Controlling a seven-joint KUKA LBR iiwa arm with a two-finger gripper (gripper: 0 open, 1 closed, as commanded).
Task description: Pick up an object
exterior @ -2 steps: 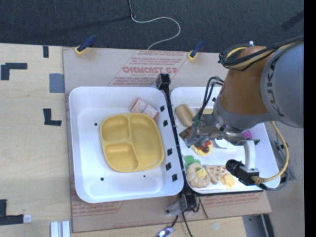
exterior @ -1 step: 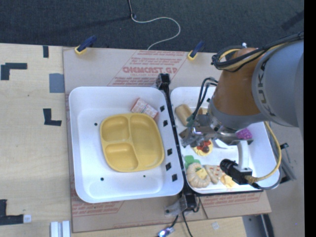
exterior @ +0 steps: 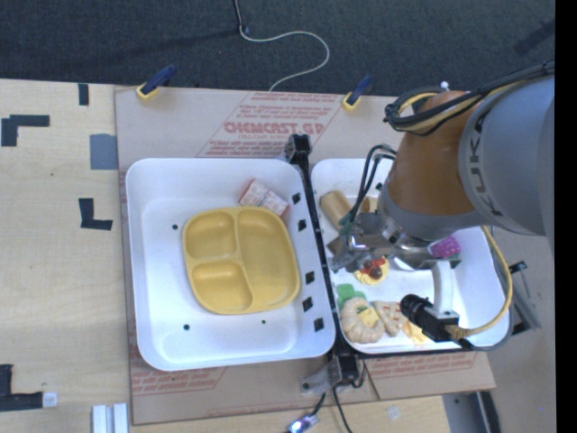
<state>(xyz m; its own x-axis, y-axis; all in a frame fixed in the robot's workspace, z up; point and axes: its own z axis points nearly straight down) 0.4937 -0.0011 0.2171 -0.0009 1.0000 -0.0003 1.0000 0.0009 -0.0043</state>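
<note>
Sitting in L bin (exterior: 158, 332), yellow divided tray (exterior: 241, 260) + packet (exterior: 263, 197), R bin (exterior: 489, 273) w/ toy foods (exterior: 365, 318), fingers (exterior: 353, 253) state unclear

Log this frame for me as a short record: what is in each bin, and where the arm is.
left bin: yellow divided plate; small pinkish packet at its far edge
right bin: tan cylinder, purple piece, green piece, pale food-shaped pieces
tool: low over the right bin, near the divider
grasp: cannot tell
</note>
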